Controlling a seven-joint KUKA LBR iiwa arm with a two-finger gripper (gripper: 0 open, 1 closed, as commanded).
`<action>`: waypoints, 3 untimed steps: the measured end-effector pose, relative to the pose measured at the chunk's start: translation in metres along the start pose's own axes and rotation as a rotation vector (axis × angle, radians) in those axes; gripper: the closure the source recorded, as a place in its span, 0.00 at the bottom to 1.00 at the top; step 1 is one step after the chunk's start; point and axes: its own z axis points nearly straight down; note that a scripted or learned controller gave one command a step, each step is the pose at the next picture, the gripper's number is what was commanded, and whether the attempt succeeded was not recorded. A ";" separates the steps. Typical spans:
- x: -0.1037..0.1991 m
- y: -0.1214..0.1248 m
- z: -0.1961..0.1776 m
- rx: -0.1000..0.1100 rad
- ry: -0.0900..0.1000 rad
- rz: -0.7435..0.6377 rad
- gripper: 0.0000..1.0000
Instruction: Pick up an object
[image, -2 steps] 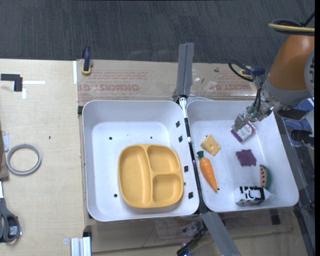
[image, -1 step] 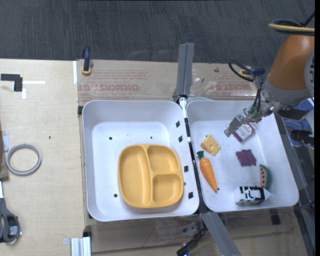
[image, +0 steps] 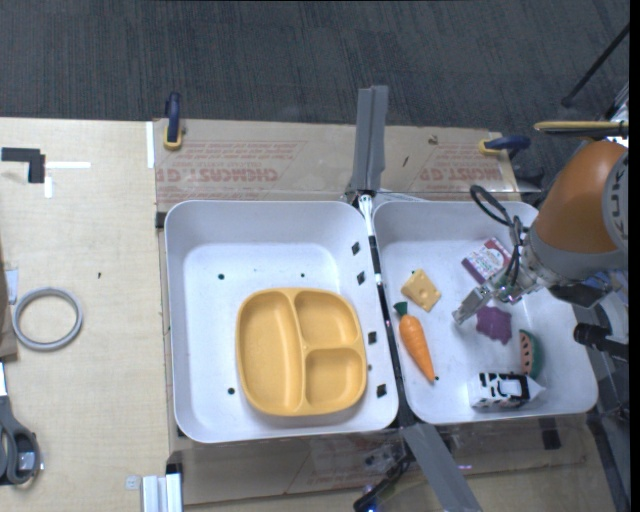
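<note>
Pale wooden table (image: 80, 230) bearing two white bins, left bin (image: 190, 330) with a yellow divided plate (image: 300, 350). Right bin (image: 560, 395) with cheese wedge (image: 421, 290), carrot (image: 415, 345), watermelon slice (image: 527, 352), black-and-white carton (image: 507, 390), pink packet (image: 484, 262). Tool (image: 478, 305) low over that bin, purple toy (image: 493, 322) just beside its tip, touching or not unclear; fingers' state impossible to tell.

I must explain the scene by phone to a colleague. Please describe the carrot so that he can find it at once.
Look at the right white bin, the one the arm reaches into. Along its left wall, close to the divider between the two bins, lies the carrot, just below a yellow cheese wedge. It is the only long, orange, pointed item there, with a small green top.
</note>
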 end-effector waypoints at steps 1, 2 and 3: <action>0.008 -0.037 0.000 0.000 0.001 0.017 0.00; 0.007 -0.036 -0.009 -0.001 -0.001 0.018 1.00; 0.007 -0.036 -0.009 -0.001 -0.001 0.018 0.00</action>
